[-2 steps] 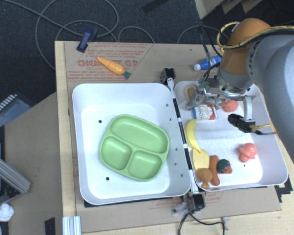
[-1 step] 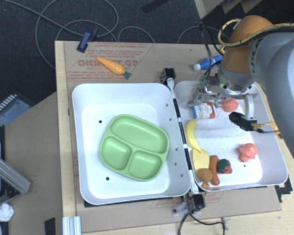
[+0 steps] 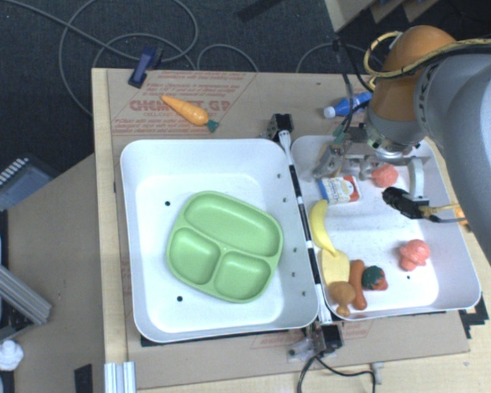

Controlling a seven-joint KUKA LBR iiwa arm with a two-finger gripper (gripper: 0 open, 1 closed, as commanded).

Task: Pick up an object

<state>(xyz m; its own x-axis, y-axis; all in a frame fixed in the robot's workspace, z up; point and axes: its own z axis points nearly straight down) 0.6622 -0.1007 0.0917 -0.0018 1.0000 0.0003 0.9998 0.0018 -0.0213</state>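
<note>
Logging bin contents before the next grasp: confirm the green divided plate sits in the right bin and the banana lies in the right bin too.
One detail is off. The camera view shows the green divided plate in the left bin, not the right. The banana does lie in the right bin, along its left wall.

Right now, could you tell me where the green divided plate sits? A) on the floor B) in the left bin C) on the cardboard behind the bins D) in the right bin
B: the green divided plate lies flat inside the left bin.
</note>
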